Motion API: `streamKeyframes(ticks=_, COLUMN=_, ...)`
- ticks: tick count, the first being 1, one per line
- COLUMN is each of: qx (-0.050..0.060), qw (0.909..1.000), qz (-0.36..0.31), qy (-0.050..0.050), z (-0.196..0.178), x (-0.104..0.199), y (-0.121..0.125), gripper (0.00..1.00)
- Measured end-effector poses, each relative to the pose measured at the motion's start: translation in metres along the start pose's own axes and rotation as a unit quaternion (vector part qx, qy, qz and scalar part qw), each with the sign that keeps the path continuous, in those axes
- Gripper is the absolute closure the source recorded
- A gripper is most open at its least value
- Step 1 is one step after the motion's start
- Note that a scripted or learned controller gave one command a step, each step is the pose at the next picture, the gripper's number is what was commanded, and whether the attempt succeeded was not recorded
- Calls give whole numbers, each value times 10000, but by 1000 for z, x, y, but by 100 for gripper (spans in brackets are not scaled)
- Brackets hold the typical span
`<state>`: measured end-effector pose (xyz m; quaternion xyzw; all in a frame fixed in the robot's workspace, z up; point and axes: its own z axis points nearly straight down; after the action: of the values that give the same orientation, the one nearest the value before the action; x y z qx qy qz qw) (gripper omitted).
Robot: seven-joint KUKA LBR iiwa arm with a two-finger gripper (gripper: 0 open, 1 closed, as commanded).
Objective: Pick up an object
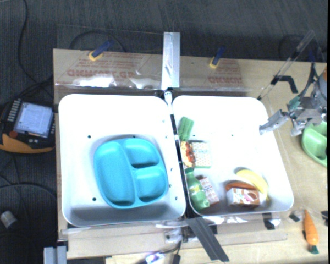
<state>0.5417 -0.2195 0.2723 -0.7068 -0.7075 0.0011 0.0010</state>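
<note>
Banana [252,178] and carton [243,196] low in right bin [231,106] — descend centred, avoid wall; gripper [297,117] state unclear.

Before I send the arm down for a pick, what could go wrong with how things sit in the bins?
1. The banana lies against the carton near the right bin's front wall, so a grasp may catch both or hit the wall.
2. The packets and the green bottle hug the divider, leaving little room on that side.
3. The pincer sits at the bin's right rim; coming in low could clip it.
</note>
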Motion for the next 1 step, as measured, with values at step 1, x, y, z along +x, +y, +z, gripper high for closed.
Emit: streamKeyframes(ticks=1, qx=-1, qw=9963, qz=-856, qy=4, z=41, x=-4, y=-58, gripper=0)
